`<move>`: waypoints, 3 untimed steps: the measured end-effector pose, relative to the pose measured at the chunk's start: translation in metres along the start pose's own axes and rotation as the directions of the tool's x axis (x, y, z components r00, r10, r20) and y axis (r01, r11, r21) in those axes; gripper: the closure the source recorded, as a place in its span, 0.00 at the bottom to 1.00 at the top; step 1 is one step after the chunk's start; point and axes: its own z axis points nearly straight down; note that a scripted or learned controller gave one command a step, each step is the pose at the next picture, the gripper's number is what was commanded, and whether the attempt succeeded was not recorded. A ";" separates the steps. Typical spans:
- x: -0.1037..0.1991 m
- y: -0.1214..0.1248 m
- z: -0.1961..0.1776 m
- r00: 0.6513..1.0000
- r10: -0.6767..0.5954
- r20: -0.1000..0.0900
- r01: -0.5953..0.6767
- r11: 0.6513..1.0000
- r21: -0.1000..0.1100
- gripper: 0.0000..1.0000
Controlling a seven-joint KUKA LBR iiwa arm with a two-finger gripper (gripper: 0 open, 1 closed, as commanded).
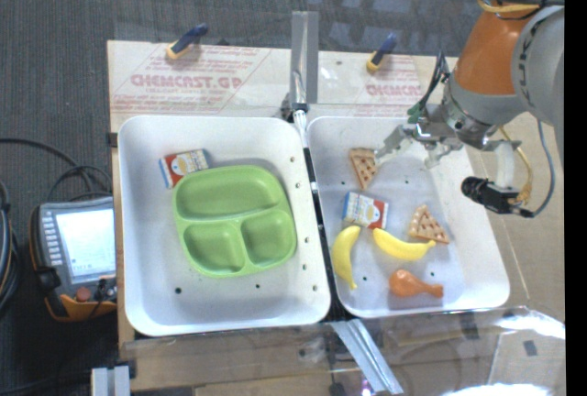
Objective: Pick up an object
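The arm [514, 37] is cut off by the edge at 3 o'clock. The green plate [237, 218] overlaps the small carton [183, 167] at its 11 o'clock; carton print is illegible.

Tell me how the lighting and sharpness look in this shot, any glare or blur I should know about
Camera view: lighting is even and soft, with only faint shadows under the green tray and the bananas. Pale reflections streak the clear panel at the bottom right and the board behind the bins. The whole frame is slightly soft; the claw looks a little smeared, and small print on the cartons is unreadable.
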 end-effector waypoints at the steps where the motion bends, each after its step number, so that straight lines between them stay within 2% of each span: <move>1: 0.025 0.040 0.097 0.999 -0.050 0.007 0.050 0.999 -0.002 0.00; 2: 0.026 0.040 0.088 0.999 -0.052 0.008 0.052 0.999 -0.001 1.00; 3: 0.040 0.025 -0.035 0.991 -0.132 0.002 0.132 0.991 -0.003 1.00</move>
